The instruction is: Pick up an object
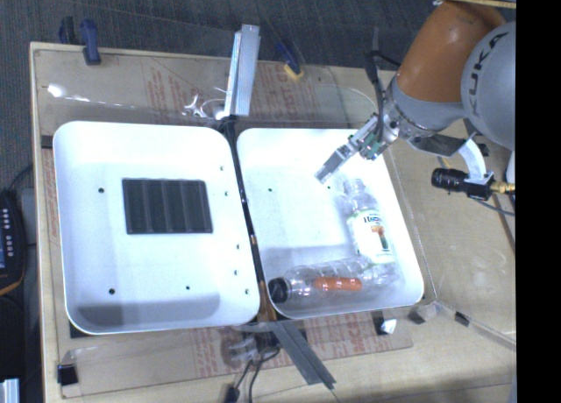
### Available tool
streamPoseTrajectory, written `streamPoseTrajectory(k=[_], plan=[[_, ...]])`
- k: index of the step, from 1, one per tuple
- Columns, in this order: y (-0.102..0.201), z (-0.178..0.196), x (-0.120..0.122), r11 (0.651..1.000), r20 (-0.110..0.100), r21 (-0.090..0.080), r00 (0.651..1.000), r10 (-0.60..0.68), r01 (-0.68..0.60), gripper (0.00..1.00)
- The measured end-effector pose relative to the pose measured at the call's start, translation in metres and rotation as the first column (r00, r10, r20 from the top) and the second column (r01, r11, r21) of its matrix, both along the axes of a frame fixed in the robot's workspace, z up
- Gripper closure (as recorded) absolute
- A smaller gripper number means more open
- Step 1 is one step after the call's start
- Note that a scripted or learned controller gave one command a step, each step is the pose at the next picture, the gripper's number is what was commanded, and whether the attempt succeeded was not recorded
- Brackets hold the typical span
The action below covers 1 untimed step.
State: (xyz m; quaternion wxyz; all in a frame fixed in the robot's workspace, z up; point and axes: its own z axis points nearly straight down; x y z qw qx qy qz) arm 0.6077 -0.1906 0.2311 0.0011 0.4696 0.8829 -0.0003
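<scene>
Down at the front edge of the table sits a dark metal bracket, the thing closest to us.

Now the pincer. It hangs over the back part of the right bin, on the end of the grey arm with its orange band. I cannot tell if the pincer is apart or together, because it is small and blurry. Nothing can be seen held in it.

Just in front of the pincer, inside the right bin, lies a clear bottle with a label. Its cap end points back toward the pincer, but the two look apart, not touching. Farther to the front of the right bin lies a second clear bottle with a black cap and an orange stripe. It rests along the front wall, and one end is close to the first bottle. Either bottle could be the thing to pick up.

To the left of the right bin sits the left bin, with a dark ribbed pad in its middle. A grey bar stands up behind the spot where the bins meet.

What could go wrong? The bottles are round, smooth and see-through, so I think one may roll or slip out when squeezed. The second bottle hugs the wall, so the pincer might bump the bin there. Both bottles lie close, so grabbing one may push the other.
</scene>
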Motion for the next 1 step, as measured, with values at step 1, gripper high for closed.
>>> streamPoseTrajectory(k=[1], plan=[[-0.0185,-0.0227,0.0197,0.99,-0.001,0.0,0.99,-0.144,0.144,0.0]])
